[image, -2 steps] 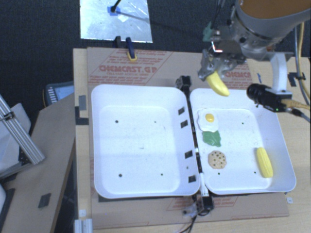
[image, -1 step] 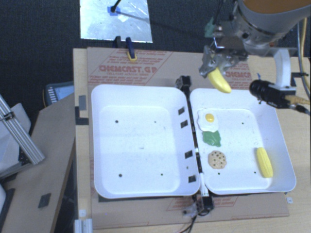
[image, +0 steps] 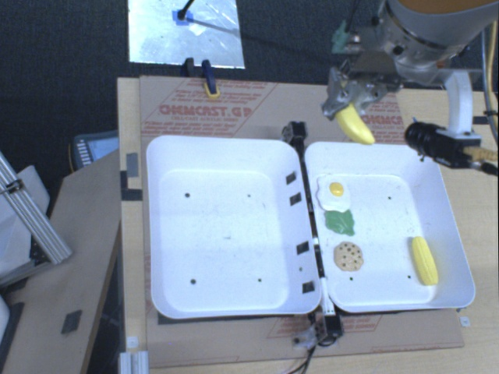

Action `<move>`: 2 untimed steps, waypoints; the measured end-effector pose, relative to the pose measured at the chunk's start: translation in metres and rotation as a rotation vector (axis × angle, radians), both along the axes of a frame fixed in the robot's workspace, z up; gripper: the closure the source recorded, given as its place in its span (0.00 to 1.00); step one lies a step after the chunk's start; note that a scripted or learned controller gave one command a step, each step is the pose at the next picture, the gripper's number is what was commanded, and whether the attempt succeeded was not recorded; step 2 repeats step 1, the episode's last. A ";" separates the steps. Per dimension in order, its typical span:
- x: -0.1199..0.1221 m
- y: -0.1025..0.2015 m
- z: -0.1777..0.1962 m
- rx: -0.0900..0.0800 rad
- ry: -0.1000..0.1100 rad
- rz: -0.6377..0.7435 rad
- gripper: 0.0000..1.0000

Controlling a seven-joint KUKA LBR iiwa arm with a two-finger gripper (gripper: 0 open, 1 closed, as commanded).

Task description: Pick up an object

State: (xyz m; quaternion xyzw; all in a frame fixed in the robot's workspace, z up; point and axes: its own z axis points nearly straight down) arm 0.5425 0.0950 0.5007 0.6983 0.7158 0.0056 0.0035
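My gripper hangs high above the far edge of the right bin, shut on a yellow banana that sticks out below its fingers toward the lower right. Down in the right bin lie a fried egg, a green leaf piece, a brown cookie and a yellow corn cob.
The left bin sits beside the right one, with black clips along the divider between them. A shiny metal sheet lies beyond the bench at the top left. Brown cardboard runs under both bins.
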 end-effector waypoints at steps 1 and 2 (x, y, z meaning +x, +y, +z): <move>-0.057 0.029 -0.037 -0.002 0.015 -0.019 1.00; -0.057 0.029 -0.037 -0.002 0.015 -0.019 1.00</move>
